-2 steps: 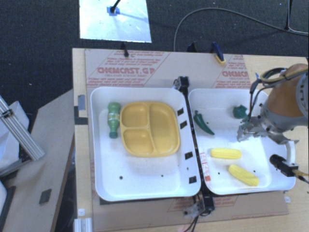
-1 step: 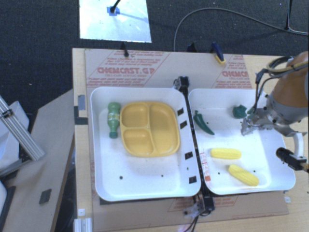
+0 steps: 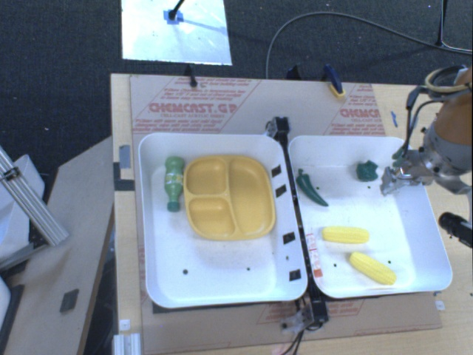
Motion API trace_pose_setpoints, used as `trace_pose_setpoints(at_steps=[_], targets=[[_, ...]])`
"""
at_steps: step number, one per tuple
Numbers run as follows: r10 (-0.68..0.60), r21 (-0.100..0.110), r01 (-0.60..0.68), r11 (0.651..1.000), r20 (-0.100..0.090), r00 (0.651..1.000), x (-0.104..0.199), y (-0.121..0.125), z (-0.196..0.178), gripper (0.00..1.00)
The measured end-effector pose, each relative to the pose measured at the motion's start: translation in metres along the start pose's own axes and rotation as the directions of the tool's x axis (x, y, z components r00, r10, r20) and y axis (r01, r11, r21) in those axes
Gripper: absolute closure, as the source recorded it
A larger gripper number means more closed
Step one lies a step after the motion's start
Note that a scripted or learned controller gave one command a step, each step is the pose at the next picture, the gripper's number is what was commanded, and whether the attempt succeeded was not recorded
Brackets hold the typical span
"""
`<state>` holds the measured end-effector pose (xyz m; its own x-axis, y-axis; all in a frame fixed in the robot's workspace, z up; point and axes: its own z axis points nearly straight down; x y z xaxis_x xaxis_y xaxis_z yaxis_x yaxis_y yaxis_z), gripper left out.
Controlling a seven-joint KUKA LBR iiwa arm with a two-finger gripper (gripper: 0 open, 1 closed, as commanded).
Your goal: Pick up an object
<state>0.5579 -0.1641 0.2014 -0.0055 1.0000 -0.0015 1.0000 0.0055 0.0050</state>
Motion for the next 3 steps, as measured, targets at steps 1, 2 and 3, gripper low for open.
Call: trace_pose_setpoints(at_steps=[1,2,3], targets=[[-0.006,0.001,0.006,1.000,-0.003,1.000,0.058,0.020,0.003,1.00],[-0.005,0.002,0.005,1.000,-0.003,1.000,0.111,0.034,0.008,1.00],[-0.005,0.001,0.005,1.000,-0.004,1.000,0.159,0.046,-0.009,1.00]])
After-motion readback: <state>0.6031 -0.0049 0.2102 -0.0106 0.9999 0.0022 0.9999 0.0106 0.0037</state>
